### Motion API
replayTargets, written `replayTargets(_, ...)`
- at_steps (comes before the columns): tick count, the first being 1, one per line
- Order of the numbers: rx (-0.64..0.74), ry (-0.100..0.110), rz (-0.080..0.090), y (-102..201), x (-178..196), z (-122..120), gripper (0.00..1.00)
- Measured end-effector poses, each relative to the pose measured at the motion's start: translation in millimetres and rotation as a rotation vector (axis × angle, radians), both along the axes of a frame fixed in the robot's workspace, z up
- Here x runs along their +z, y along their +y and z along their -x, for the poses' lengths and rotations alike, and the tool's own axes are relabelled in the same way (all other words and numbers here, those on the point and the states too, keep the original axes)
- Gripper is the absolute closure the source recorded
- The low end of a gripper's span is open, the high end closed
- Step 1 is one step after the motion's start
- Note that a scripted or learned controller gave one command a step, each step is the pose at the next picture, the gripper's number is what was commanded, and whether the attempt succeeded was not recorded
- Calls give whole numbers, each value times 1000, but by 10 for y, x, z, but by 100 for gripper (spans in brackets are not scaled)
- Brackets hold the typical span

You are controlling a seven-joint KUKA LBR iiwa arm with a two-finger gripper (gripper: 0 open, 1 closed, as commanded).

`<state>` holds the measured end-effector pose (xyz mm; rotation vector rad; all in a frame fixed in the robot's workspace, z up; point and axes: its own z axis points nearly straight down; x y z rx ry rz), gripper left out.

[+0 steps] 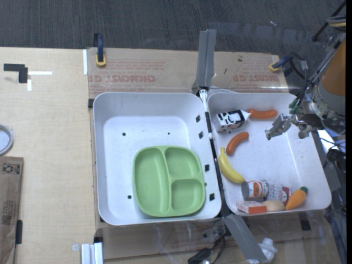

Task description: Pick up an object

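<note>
The right bin (308, 164) holds several toy foods. A black-and-white carton (231, 119) and an orange sausage (263, 114) lie at its far side, with a red sausage (237, 142) below them. A banana (230, 169) lies along the left wall. A can (258, 190), a small red-and-white box (251, 207), a beige piece (273, 205) and a carrot (296, 198) crowd the near edge. My gripper (288, 128) hovers over the bin's right half, open, nothing between its fingers. It is right of the red sausage and below the orange one.
The left bin (110, 147) carries a green divided plate (169, 180). A grey divider post (206, 59) rises between the bins at the back. Clamps (99, 51) sit on the cardboard behind. A tape roll (3, 139) lies far left.
</note>
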<state>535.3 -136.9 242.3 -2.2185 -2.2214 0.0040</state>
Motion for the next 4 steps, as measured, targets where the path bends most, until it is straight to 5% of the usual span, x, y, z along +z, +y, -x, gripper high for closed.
replayTargets(1, 75, -1, -1, 419, -1223, -237, 0)
replayTargets(2, 167, -15, -1, 224, -1435, -723, 0)
replayTargets(3, 144, -5, 0, 336, -1497, -898, 0)
replayTargets(4, 142, -5, 1, 325, -1405, -900, 100)
